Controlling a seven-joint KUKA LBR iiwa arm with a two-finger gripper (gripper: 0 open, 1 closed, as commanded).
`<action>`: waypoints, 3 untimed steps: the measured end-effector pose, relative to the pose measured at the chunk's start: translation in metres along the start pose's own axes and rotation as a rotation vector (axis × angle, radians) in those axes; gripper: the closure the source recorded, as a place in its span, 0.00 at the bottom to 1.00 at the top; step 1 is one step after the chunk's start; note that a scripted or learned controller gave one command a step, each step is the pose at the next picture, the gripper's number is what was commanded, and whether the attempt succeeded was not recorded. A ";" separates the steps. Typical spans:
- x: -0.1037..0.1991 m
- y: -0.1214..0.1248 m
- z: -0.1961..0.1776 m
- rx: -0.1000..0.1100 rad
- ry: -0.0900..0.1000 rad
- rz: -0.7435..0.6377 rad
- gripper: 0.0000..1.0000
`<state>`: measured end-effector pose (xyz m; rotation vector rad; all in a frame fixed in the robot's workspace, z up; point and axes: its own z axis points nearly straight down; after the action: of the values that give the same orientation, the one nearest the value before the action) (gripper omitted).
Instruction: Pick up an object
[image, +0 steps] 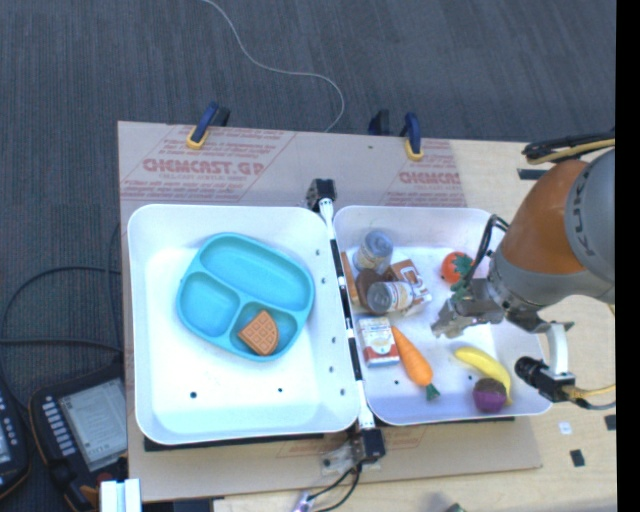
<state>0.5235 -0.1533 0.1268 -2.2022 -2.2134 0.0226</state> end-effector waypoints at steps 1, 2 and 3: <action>0.000 0.000 0.000 0.000 0.000 0.000 0.00; 0.001 0.000 -0.007 0.005 0.002 -0.001 1.00; 0.001 0.000 -0.006 0.005 0.002 -0.001 0.00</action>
<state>0.5235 -0.1527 0.1333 -2.1973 -2.2114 0.0267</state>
